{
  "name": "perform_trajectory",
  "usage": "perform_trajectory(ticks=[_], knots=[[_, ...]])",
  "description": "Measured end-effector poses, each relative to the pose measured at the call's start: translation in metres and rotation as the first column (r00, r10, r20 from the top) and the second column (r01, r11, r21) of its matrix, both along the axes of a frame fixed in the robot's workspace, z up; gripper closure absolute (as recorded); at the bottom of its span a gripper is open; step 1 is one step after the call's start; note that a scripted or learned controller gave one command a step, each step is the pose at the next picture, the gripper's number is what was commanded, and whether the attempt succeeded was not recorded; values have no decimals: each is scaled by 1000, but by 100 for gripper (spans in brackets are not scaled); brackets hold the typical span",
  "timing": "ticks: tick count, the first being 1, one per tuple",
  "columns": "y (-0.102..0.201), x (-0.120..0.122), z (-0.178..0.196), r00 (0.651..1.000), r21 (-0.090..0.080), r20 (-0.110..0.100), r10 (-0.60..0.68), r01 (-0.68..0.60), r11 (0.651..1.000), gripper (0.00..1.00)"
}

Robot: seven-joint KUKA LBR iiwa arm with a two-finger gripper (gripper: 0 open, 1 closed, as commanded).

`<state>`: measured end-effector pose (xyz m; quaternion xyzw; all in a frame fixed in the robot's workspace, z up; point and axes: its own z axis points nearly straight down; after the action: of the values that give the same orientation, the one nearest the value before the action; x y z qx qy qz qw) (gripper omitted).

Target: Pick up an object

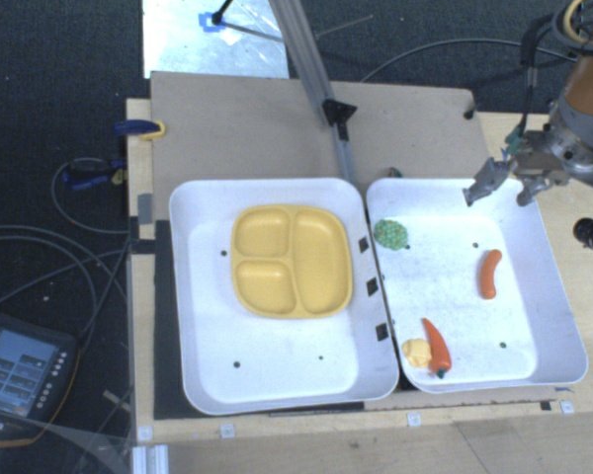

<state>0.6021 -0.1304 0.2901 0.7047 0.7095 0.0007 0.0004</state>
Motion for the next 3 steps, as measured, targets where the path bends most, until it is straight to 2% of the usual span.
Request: perform_trajectory(ticks=[1,3], knots=[[0,0,0,1000,0,0,-1,1,1000,0],[9,1,-85,1000,0,-4,-5,5,1000,0]])
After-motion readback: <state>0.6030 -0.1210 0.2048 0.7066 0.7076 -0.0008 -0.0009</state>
